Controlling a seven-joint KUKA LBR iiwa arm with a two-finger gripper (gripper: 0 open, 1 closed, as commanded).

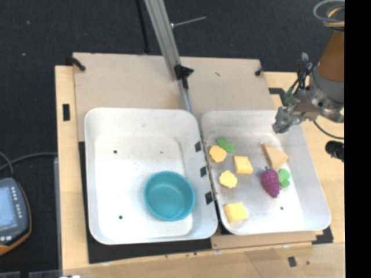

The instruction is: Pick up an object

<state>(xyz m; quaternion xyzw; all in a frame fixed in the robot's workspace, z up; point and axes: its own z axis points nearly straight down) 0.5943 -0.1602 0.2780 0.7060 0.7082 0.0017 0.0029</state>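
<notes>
Hovering over the top-right corner of the right shallow white bin (301, 210), our pincer (282, 122) sits above bare bin floor, w/ the grey arm w/ orange band (331, 68) reaching in from the right. We can't tell its state; at this angle and res it's just a grey blob, nothing visibly in it.

Candidates are all in the right bin. Nearest is the tan wedge-shaped block (274, 155), just below the pincer, w/ a purple grape-bunch toy (270, 182) and a small green piece (284, 177) right beside it. Toward the bin's left side: a yellow rounded piece (217, 153) touching a green leafy piece (226, 145), a yellow square block (243, 165), another yellow rounded piece (228, 180), and a yellow block (235, 212) near the front edge. The left shallow white bin (107, 126) holds a teal round bowl (168, 196).

Our read: these look like small toy food, so prob. light, and stiff enough to pinch. The yellow square block stands apart w/ flat sides, so it's an easy grab across opposite faces. The wedge is closest, but sloped faces may slip; grapes are lumpy and crowded by the green bit.

Hard to make out: exact shapes and material of the small pieces, and the arm is cut off at the right. The wooden worktop (145, 80) is otherwise plain.
</notes>
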